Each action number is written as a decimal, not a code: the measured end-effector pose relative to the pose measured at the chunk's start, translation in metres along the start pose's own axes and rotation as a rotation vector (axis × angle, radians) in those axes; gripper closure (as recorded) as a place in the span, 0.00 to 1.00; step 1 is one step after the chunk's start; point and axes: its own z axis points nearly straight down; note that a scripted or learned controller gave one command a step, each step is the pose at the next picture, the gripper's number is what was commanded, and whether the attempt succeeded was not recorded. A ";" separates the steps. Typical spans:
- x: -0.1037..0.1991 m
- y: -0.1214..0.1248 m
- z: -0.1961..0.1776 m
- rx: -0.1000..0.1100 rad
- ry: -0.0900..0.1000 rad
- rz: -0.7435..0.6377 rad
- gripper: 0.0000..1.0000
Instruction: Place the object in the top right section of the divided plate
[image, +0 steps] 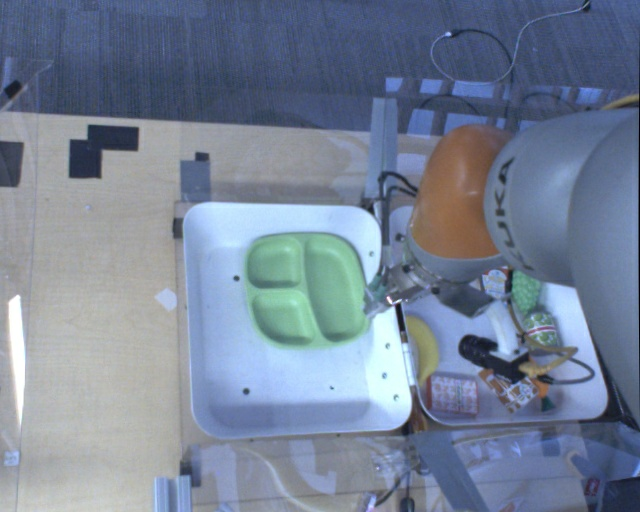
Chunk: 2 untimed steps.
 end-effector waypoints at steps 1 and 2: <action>0.000 0.002 -0.011 -0.004 -0.001 -0.006 1.00; 0.096 0.071 -0.037 -0.002 0.000 0.026 1.00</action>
